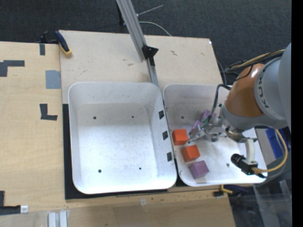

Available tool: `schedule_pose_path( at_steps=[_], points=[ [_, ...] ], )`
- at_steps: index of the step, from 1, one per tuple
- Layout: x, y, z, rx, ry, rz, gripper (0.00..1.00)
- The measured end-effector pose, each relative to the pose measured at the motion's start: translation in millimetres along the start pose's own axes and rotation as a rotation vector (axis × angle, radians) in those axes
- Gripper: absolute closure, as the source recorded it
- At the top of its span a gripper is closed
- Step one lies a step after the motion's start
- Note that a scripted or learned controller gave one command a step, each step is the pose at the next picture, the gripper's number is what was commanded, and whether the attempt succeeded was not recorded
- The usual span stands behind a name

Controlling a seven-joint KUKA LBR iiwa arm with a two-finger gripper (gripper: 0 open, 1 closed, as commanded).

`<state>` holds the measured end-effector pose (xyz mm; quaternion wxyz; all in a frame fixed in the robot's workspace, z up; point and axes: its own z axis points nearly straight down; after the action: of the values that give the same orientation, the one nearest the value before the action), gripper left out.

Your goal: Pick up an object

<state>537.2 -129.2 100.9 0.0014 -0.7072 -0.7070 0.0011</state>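
The gripper hangs low in the right bin, fingers parted and holding nothing, with the nearest orange block just to its left

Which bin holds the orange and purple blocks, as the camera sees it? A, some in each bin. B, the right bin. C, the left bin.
B: the two orange blocks and the purple block all lie in the right bin, beside the gripper.
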Motion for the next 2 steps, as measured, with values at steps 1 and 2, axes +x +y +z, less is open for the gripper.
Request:
schedule_pose_path(
  at_steps=[1,2],
  points=[
    [11.2,42.7,8.2,-0.008,-0.007,-0.001,0.0],
    [10.9,40.4,-1.4,-0.003,-0.006,0.0,1.0]
  ],
)
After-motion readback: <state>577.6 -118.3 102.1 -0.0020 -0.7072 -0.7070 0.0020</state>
